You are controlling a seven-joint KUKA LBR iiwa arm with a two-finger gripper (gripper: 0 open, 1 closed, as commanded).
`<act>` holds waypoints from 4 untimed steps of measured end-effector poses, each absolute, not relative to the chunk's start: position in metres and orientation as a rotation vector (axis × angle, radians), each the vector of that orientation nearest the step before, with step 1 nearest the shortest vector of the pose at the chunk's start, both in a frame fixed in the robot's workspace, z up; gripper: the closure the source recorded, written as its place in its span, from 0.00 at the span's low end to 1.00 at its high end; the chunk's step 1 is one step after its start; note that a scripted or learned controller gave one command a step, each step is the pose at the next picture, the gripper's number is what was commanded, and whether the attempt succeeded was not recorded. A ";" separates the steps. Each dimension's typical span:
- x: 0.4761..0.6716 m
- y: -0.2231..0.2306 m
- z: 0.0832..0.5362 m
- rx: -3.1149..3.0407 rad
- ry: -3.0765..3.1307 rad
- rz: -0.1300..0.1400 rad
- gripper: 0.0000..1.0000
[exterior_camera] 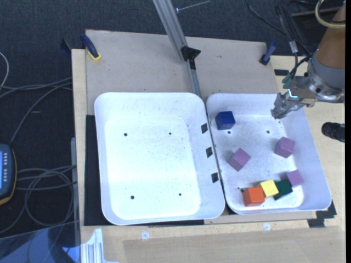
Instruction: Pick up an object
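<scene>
I count seven blocks, all in the right bin (312, 147). One blue block (225, 120) sits toward the far left of that bin. Three purple blocks are there: one (239, 159) near the bin's middle, one (284, 147) to its right, and a smaller-looking one (294, 177) nearer the front right. Along the near edge, an orange block (253, 195), a yellow block (269, 188) and a green block (283, 188) lie in a row, touching or just beside one another. The end effector (280, 109) hangs over the far right part of this bin, apart from every block; nothing sits in its grip, and I cannot tell how it is set. The left bin (109, 147) lies beside the right one on the tabletop (137, 64). Two blue clamps (89, 45) (268, 53) grip the far edge.
</scene>
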State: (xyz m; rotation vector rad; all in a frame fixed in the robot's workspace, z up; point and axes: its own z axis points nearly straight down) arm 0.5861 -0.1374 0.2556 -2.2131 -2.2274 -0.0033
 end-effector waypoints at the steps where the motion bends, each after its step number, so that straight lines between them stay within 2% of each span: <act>1: 0.599 -0.085 0.263 -2.213 -2.230 -0.005 1.00; 2: 0.609 -0.037 0.250 -2.213 -2.226 -0.001 1.00; 3: 0.608 0.024 0.242 -2.211 -2.227 0.000 1.00; 4: 0.618 0.086 0.248 -2.212 -2.230 -0.006 1.00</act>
